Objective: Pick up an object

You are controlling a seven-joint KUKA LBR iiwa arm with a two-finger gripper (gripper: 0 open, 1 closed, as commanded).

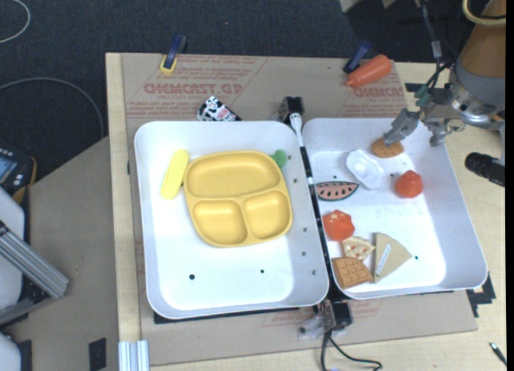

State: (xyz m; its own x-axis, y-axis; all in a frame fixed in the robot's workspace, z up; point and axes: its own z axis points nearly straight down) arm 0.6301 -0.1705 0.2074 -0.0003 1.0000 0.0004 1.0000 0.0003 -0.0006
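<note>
My gripper (418, 132) hangs over the far edge of the right bin (458, 225), open, with nothing between its fingers. Its left finger (399, 129) is just above a round brown cookie (388, 150). Further in the right bin lie a white lump (367, 170), a red tomato (408, 184), a watermelon slice (336, 191), a red pepper (338, 223), a waffle square (350, 271) and a sandwich wedge (391, 254). The left bin (161, 265) holds a yellow divided plate (238, 197), a corn cob (173, 173) and a small green piece (279, 157).
On the cardboard behind the bins lie an orange carrot (369, 71), a black-and-white toy (215, 110) and a blue-and-yellow clamp (171, 55). A black clip (292, 108) sits where the two bins meet. Cables hang near the arm at the upper right.
</note>
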